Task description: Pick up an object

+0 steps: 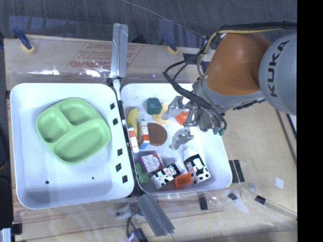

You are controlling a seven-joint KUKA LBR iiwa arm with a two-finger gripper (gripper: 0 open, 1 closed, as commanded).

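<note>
Claw (177, 121) above cluttered right bin (222, 158)

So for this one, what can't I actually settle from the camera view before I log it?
- Hand, camera view: whether anything sits between its metal parts is too small and cluttered to tell.
- Orange item: partly covered by the hand, so its shape is unclear.
- Right bin, upper right corner: hidden under the arm.
- Black-and-white toys: too small to identify.
- Green divided plate in the left bin: plainly visible.

Robot lab: KUKA arm (262, 69), 2 bins (30, 185)
</note>
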